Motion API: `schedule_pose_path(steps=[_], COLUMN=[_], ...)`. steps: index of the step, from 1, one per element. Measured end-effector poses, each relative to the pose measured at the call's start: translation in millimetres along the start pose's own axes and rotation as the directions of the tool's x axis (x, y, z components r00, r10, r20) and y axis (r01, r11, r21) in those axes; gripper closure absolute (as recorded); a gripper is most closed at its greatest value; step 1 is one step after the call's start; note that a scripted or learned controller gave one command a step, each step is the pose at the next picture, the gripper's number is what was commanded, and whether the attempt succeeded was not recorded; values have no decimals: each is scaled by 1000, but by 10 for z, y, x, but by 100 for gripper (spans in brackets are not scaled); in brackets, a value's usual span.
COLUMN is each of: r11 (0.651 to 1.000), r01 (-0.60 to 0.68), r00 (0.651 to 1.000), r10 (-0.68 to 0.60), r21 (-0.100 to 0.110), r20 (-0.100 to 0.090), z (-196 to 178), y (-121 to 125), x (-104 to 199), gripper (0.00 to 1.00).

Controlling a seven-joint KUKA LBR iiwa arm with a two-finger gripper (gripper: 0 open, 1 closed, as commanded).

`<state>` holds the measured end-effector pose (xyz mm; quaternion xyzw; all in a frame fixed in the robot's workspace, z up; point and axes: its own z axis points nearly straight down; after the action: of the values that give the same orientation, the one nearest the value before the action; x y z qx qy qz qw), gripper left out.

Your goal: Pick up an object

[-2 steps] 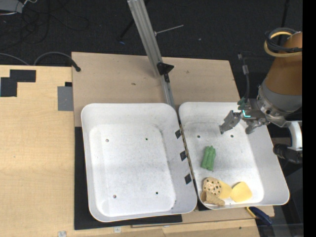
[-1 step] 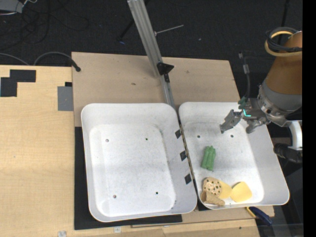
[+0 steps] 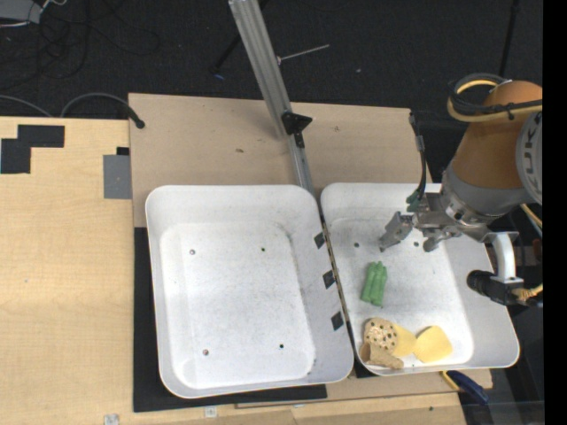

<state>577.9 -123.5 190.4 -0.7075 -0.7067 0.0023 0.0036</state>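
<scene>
A green block [image 3: 375, 283] lies in the right bin [image 3: 478, 326], near that bin's middle and a little toward the divider between the two bins, its long side running roughly up and down the view. It rests flat on the white floor with bare floor all around it. Nearer the front edge of the same bin sit three more things close together: a speckled tan cookie-like piece [image 3: 380, 335], a yellow wedge [image 3: 433, 344] to its right, and a pale yellow bit between them that touches both. The gripper [image 3: 413, 235] hovers above and to the right of the green block, apart from it, with its two dark fingers spread wide and nothing between them. One fingertip [image 3: 392, 235] points down toward the left, the other sits out toward the right. Behind the gripper the grey wrist rises to the orange band of the arm [image 3: 492, 149] at the right of the view. The left bin [image 3: 168, 237] lies beside the right one, their rims meeting along a line of small black clips. A slanted metal rail [image 3: 266, 69] stands behind the bins on the brown board.
</scene>
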Motion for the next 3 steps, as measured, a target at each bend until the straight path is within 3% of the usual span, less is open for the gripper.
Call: schedule_pose_path(steps=[1,2,3], r11=[1000,1000,1000], r01=[0,0,-8], r00=[1000,1000,1000], r10=[0,0,8], r21=[2,-8,-7], r20=[-1,2,0], z=[639,984,880], y=[-60,-50,-54], x=[15,20,7], gripper=[0,0,100])
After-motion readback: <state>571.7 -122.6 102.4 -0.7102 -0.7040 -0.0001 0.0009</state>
